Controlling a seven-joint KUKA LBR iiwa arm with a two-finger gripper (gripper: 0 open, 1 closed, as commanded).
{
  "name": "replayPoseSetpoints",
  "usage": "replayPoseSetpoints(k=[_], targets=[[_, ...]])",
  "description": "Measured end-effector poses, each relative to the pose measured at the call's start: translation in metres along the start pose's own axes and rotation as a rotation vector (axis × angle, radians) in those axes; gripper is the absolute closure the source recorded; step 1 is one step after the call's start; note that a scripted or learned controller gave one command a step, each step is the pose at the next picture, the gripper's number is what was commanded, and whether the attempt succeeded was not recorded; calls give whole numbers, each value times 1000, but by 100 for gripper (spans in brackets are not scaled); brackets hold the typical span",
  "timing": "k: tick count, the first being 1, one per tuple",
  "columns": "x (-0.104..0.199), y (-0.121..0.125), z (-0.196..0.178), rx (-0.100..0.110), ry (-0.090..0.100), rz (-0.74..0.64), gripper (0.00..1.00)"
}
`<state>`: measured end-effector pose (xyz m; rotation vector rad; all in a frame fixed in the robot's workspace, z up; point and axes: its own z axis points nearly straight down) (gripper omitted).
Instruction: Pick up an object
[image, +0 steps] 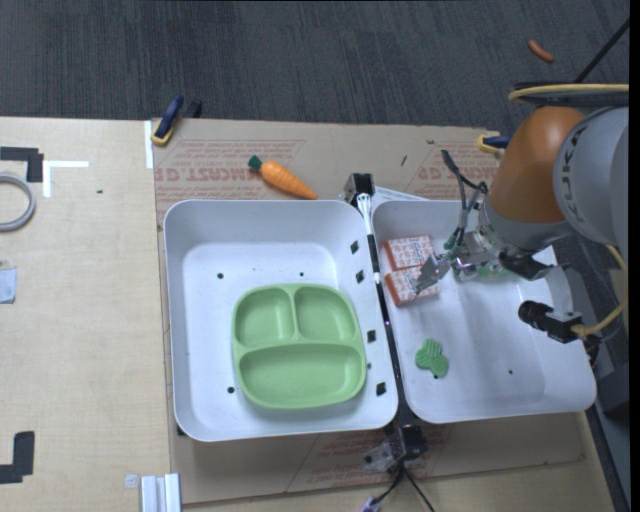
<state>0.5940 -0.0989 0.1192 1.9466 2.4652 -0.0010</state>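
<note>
Clamp (400, 445) at the near edge between the two bins, cables trailing from it. Left bin (200, 250): green divided plate (298, 346), three compartments, lying flat toward the near right. Right bin (560, 390): small green piece (432, 358) on the floor, near-left part, apart from everything else. Box (405, 268), red-orange and white print, lies flat at the far-left of the right bin, close against the wall shared with the left bin. Claw (437, 274) sits low over the box's right edge, tips at or touching the box; cannot tell whether it is wide or narrow, tips blur into the print. Arm (560, 170) covers the bin's far-right corner. Shared wall hems the box on its left side. Carrot (284, 178) on the table's cardboard beyond the left bin. Blue clip (168, 118) at the cardboard's far-left corner
</note>
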Motion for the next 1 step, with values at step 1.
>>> replayPoseSetpoints(k=[1], targets=[[52, 79, -73, -1, -1, -89, 0]])
